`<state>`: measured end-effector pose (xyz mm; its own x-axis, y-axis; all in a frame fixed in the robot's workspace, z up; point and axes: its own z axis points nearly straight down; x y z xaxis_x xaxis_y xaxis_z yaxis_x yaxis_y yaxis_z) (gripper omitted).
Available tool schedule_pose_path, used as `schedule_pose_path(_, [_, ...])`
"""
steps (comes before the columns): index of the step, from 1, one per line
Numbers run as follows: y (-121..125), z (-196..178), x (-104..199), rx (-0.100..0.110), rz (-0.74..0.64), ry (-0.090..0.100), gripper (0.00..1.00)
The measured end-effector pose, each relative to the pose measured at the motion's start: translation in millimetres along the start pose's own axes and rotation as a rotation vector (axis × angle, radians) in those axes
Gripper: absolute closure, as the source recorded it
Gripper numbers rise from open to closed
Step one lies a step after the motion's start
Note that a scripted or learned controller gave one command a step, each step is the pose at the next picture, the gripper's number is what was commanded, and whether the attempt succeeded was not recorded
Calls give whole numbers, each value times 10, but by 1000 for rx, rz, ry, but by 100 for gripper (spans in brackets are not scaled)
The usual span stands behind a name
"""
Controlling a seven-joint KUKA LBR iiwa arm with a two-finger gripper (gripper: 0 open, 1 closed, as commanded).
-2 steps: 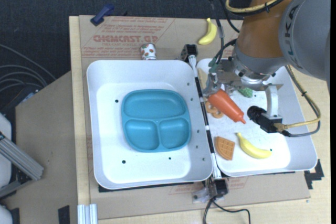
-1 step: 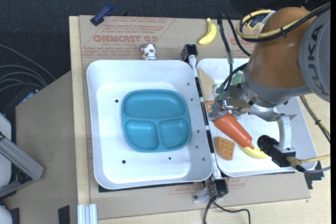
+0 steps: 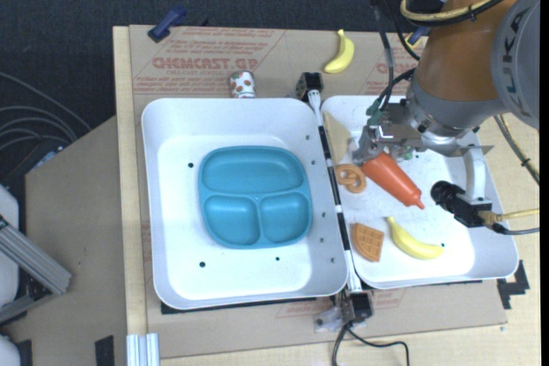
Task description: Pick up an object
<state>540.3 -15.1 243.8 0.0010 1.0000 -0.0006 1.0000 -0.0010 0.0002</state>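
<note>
Near edge of right bin (image 3: 480, 257): a waffle piece (image 3: 368, 242) and a banana (image 3: 414, 241) are noted lying side by side, apart, with the waffle to the left.

Mid bin: an orange toy carrot (image 3: 393, 177) is found lying flat on the diagonal, thick end far-left, thin tip near-right. A pretzel ring (image 3: 349, 177) lies just beside it on the left.

Left bin (image 3: 163, 210): a divided blue plate (image 3: 254, 195) is seen at its centre.

Gripper (image 3: 377, 143): placed over the carrot's thick end. How far it is open cannot be told at this angle, and nothing is seen to be held.

Far bench (image 3: 214, 56): a second banana (image 3: 340, 55) lies outside the bins.

Judgement: the carrot is taken as the likely target, being closest under the tool. It is expected to be light, stiff, smooth plastic and not fragile. The taper is judged a slip risk, since a pinch may be squeezed off toward the tip. Hold is best taken across the thick half, square to the long axis, clear of the pretzel.
</note>
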Motion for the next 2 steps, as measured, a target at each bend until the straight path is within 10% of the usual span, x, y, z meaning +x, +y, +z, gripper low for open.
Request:
schedule_pose_path(1, [-614, -253, -99, 4, 0, 2, 100])
schedule_pose_path(2, [127, -137, -359, 0, 0, 0, 100])
